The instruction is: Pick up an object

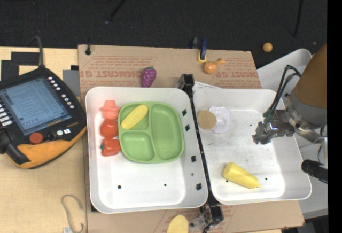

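At the far left of the surface sits a tablet (32, 106) in its orange case, well outside both bins. The left bin (139, 194) holds a green divided plate (152, 133) with a yellow corn cob (133, 116) lying in its upper left compartment, and red toy pieces (109, 129) stacked just beside the plate's left edge.

Crossing the divider into the right bin (291, 192), I find a tan round disc (206, 118) touching a clear lid (220, 118) near the upper left corner. Nearer the front lies a yellow cone (241, 176), the thing I judge easiest to take. Its long axis runs from upper left to lower right, fat end at the left, narrow tip pointing toward the right front corner.

My gripper (263, 134) hangs over the right part of this bin. The cone lies below and to the left of it in the view, toward the front wall, near but apart. I cannot tell whether it is spread or closed. To close across the cone's short side, I would probably need to turn square to that slanted axis.
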